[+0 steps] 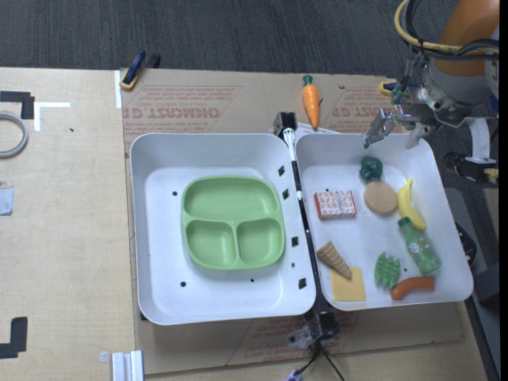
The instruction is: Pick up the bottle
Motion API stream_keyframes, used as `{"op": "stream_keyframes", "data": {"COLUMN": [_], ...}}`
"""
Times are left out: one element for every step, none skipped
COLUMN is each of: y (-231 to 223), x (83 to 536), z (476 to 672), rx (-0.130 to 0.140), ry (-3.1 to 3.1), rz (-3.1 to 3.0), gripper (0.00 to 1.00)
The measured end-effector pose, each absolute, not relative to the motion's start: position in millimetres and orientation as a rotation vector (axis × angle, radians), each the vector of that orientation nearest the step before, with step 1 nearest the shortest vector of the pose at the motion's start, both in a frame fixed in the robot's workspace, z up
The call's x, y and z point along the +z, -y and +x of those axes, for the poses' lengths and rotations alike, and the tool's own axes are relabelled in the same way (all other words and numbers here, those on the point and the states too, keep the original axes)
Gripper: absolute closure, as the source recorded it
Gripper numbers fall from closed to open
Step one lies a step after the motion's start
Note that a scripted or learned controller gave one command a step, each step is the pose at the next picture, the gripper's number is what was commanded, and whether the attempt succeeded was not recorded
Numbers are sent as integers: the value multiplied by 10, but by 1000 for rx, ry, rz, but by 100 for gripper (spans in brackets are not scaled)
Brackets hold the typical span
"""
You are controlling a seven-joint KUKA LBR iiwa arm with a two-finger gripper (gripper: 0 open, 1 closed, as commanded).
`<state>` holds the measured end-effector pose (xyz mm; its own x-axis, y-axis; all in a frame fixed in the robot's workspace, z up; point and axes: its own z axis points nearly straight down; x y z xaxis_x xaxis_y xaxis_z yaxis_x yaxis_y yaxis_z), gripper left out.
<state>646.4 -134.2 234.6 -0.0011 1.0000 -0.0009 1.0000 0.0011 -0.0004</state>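
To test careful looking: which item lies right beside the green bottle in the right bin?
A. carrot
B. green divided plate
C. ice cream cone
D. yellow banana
D: the yellow banana lies just above the green bottle along the right bin's right side.

This is a robotics lab set up for grasping trials. Two shallow white bins [213,302] sit side by side on a flattened cardboard sheet [190,105] laid over a pale wooden surface [63,236]. Black tape marks [17,101] lie on that surface left of the bins. The right bin holds toy food, such as a plastic banana [410,205]. Behind the bins, dark carpet [198,14] covers the floor, and cables [417,22] loop off the grey arm [460,70] to their right.
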Motion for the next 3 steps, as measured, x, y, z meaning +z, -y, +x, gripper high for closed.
{"op": "stream_keyframes", "data": {"y": [1345,693,375], "x": [2441,2862,2775], "z": [6468,6210,5463], "rx": [-2,-2,-3], "ry": [-2224,-2028,-2087], "rz": [2216,2399,2349], "gripper": [100,100,100]}}
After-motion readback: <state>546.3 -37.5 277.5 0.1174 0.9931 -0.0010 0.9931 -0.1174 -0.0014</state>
